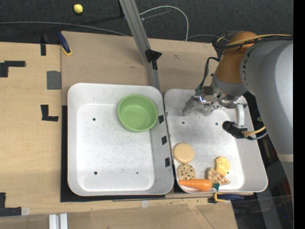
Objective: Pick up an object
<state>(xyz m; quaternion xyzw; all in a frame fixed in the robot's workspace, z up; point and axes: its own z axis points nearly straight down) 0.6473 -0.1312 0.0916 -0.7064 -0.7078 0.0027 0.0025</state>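
My gripper point(196, 106) hangs over the far part of the right bin point(205, 132), its fingers spread open with nothing between them. Toward the bin's near edge lie a round tan bun point(183, 152), a dotted cracker point(186, 170), an orange carrot point(195, 185) and a yellow corn piece point(221, 165) with a small pale lumpy thing point(217, 176) beside it. All of these sit well nearer the front than the gripper. A green bowl point(137, 112) stands upright in the far right part of the left bin point(95, 147).
A grey pole point(138, 32) slants down to the gap between the bins' far edges. A small yellow ball point(78, 8) lies on the dark floor beyond the bench. The arm fills the right side above the right bin.
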